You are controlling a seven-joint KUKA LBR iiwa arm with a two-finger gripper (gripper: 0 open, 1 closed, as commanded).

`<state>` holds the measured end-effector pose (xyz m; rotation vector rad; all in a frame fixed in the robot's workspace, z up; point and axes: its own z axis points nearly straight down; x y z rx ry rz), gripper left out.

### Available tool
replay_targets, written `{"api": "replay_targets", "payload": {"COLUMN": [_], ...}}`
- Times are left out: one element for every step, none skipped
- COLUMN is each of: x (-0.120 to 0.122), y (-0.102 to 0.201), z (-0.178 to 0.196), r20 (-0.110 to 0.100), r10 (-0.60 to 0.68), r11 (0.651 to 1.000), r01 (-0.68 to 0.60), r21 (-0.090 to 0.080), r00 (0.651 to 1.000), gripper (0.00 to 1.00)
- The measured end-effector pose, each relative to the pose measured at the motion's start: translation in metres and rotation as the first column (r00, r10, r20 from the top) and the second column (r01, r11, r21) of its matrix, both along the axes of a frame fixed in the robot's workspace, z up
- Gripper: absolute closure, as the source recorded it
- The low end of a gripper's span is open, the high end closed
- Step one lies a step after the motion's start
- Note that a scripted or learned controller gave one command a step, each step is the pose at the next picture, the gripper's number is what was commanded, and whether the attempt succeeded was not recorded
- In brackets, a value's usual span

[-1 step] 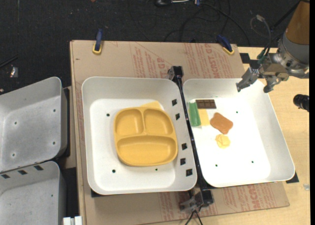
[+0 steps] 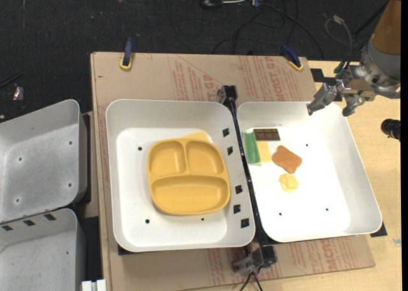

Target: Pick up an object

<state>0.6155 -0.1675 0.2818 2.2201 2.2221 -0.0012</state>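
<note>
My hand point(image 2: 332, 100) hovers at the right bin's point(image 2: 357, 175) one o'clock corner, fingers apart, empty; the orange piece point(image 2: 287, 158) lies centre-left, probably light, stiff, slippery plastic; I'd pinch across its narrow waist.

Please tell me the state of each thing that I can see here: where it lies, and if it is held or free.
Yellow tray: flat in the left bin, compartments up.
Brown block: free, flat in the right bin.
Green block: free, lying near the divider.
Orange piece: free, lying flat.
Yellow piece: free, just below the orange piece.
Pincer: open, holding nothing, above the right bin's far edge.
</note>
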Motion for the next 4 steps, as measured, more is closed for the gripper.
{"api": "replay_targets", "payload": {"x": [0.002,0.0,-0.004,-0.002], "y": [-0.001,0.002,0.007,0.007], "z": [-0.043,-0.087,-0.131,-0.118], "r20": [-0.004,-0.004,-0.004,0.002], "r10": [-0.002,-0.002,-0.002,-0.001], "r11": [1.0,1.0,1.0,1.0], "r01": [0.002,0.002,0.002,0.001], "r21": [0.001,0.001,0.002,0.0], "r00": [1.0,1.0,1.0,1.0], "gripper": [0.0,0.0,0.0,1.0]}}
